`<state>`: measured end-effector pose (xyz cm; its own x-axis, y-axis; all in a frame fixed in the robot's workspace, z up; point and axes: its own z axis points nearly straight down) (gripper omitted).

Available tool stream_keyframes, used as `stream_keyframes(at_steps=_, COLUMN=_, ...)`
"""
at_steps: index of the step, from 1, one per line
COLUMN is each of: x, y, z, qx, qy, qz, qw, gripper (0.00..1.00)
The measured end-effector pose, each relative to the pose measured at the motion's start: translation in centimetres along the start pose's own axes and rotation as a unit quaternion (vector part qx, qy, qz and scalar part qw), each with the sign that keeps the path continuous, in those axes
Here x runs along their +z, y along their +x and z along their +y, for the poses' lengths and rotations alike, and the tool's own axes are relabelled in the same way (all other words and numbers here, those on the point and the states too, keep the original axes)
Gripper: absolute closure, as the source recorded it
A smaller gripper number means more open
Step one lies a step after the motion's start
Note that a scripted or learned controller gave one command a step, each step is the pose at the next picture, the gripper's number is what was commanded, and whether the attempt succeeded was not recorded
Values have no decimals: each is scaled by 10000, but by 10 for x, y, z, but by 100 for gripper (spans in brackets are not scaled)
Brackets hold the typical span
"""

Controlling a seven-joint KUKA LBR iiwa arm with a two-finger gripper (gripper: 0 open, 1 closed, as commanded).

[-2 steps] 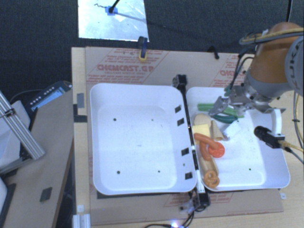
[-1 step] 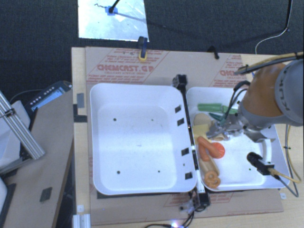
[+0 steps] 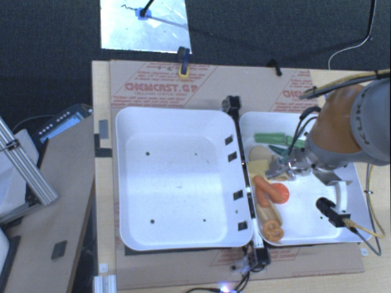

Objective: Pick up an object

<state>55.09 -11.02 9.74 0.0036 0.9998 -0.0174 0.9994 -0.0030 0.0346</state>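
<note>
bench [image 3: 101, 96]: tan top, carrying a printed cardboard sheet and both bins.
sheet [image 3: 160, 88]: lay flat under the bins, red lettering showing along its far edge.
left bin [image 3: 177, 112]: white, shallow, sat on the sheet's left part; a few small dark dots on its floor.
right bin [image 3: 305, 218]: white, sat just beside the left bin, long sides meeting.
arm [image 3: 349, 122]: reached in from the right, across the right bin's right edge, orange band up top, wrist pointing at the bin's left half.
gripper [image 3: 282, 168]: low over the right bin, left of its centre, just beyond the carrot's far end. Open or shut: could not tell. Nothing seen held.
green piece [image 3: 272, 138]: long, lay near the right bin's far-left corner, roughly parallel to the far edge, its right end behind the arm's cables.
carrot [image 3: 272, 191]: red-orange, by the right bin's left edge about halfway along, just on the near side of the gripper; contact with it could not be told.
stick [image 3: 269, 213]: tan, ran from under the carrot toward the near-left corner.
pale piece [image 3: 259, 155]: yellowish, against the left edge, between green piece and carrot.
ring [image 3: 273, 230]: orange, in the near-left corner, touching the stick's near end.
clips [image 3: 232, 157]: black, in a row along the edge where the bins met.
clamp [image 3: 183, 63]: blue and yellow, on the bench's far edge.
</note>
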Motion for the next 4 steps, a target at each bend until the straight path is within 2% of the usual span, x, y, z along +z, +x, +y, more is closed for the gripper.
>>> stream_keyframes(at_steps=1, x=-12, y=-1, z=2, qx=-4, qy=-27, qz=2, qw=10000, gripper=100)
stream_keyframes(at_steps=2, x=-14, y=9, z=0, qx=-36, qy=165, qz=88, qw=9998, gripper=100)
stream_keyframes(at_steps=3, x=8, y=24, z=-15, qx=-14, qy=104, qz=62, qw=9999, gripper=100)
stream_keyframes(at_steps=4, x=-93, y=67, z=29, qx=-58, qy=120, qz=86, qw=9999, gripper=100)
